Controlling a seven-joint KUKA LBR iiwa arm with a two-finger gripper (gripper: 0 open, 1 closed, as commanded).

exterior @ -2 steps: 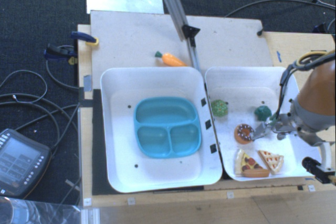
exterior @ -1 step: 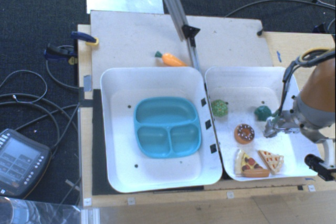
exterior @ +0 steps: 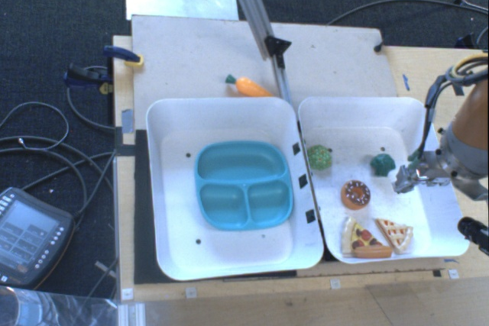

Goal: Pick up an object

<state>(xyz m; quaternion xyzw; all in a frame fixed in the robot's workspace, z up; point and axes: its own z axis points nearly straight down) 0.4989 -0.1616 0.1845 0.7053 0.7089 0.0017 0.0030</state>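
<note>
Fingers of the gripper [exterior: 403, 181] hang low over the right bin [exterior: 336, 115]; whether they are spread or closed cannot be told. Just beside them lies one dark green toy [exterior: 382, 163]. Further off in that bin lie one donut [exterior: 355, 195], one waffle piece [exterior: 394, 234], one pizza slice [exterior: 361, 239] and one light green toy [exterior: 319, 157]. One blue divided tray [exterior: 244, 184] sits in the left bin [exterior: 172, 187]. One carrot [exterior: 246, 86] lies behind the bins.
</note>
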